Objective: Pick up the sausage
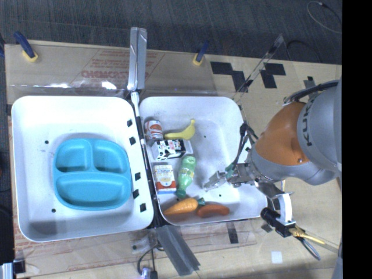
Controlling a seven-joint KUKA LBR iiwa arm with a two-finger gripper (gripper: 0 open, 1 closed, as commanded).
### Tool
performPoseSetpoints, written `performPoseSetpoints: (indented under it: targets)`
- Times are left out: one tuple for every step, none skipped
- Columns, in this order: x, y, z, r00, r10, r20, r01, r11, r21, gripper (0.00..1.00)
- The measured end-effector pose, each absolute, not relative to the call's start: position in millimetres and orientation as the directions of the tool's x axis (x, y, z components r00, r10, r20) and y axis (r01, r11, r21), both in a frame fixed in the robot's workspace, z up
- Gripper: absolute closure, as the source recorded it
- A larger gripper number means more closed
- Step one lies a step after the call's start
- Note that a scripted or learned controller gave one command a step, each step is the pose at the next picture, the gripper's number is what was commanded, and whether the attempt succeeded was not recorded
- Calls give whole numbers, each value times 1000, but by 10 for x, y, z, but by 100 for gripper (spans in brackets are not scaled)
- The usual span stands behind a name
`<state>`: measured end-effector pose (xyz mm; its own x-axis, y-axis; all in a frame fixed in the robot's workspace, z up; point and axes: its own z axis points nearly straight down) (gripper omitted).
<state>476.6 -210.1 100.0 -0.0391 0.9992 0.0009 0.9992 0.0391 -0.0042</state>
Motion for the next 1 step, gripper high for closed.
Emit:
performPoseSetpoints:
  targets:
    - [4765, -2098, 912, -63, 998, 3, 998, 63, -4, 0]
